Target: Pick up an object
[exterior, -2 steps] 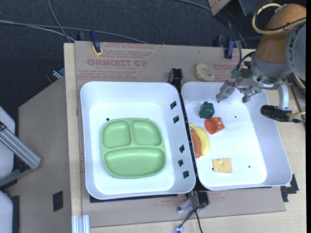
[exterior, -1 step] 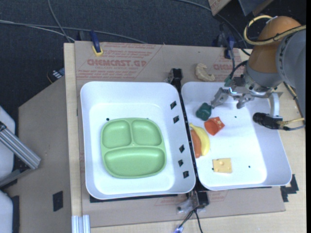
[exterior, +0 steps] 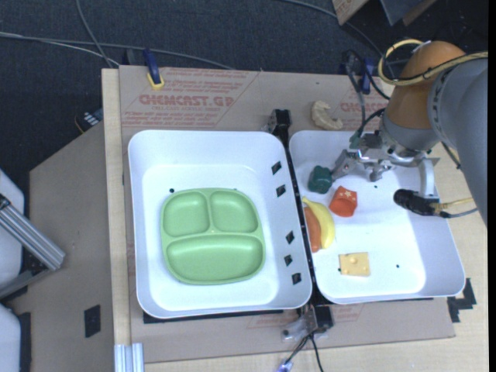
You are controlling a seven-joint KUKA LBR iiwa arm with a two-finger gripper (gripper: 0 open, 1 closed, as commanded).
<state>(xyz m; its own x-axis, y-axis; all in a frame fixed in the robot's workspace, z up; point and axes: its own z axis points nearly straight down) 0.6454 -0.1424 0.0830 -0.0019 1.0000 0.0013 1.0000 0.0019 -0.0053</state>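
A grey robot arm reaches from the right over the right bin (exterior: 434, 273), one of 2. Its gripper (exterior: 364, 163) hangs above a red block (exterior: 343, 201) and green toy (exterior: 320, 180), apparently released, holding nothing. Approach step; next, descend and clench.

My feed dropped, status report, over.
Gripper over right bin, holding nothing. Red piece, green piece, banana, cheese slice all loose in it. Nothing blocking.
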